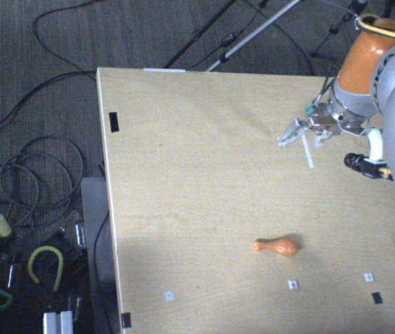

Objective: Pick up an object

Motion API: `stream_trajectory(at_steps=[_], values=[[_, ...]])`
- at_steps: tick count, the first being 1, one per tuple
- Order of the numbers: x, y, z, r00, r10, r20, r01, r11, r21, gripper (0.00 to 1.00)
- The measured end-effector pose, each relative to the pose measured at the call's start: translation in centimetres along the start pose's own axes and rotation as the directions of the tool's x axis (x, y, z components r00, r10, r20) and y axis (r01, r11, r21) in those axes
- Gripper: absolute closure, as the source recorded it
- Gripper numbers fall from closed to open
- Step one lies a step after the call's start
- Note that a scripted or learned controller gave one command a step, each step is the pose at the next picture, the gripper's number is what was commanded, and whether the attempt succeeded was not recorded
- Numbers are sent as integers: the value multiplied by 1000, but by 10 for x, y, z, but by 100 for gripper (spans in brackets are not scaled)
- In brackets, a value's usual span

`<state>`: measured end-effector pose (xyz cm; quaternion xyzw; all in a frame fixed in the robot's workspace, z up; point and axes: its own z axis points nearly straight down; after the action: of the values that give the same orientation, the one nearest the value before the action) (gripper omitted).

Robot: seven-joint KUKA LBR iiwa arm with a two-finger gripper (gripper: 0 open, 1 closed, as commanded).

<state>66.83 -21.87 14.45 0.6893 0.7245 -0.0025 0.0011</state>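
An orange pear-shaped object (278, 246) lies on its side on the tan bench top (197, 186), in the lower right part of the camera view. My gripper (297, 147) hangs at the upper right, well above and slightly right of the object in the image, not touching it. Its two pale fingers (288, 137) are spread apart with nothing between them. The grey arm with its orange band (364, 61) comes in from the right edge.
Small square markers (292, 284) dot the bench's lower right corner, and a black tag (113, 122) sits near its left edge. Cables (30, 179) and tools lie on the floor to the left. Stand legs (267, 16) cross the floor behind the bench.
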Motion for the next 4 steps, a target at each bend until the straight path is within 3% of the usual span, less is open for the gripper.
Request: stream_trajectory(at_steps=[1,2,3,4], values=[[6,1,60,975,-222,-1,222,975,-1,0],[94,5,60,848,-530,-4,530,848,-6,0],[96,6,51,848,-530,-7,530,848,-11,100],[169,9,-40,931,-365,-4,365,931,-4,100]])
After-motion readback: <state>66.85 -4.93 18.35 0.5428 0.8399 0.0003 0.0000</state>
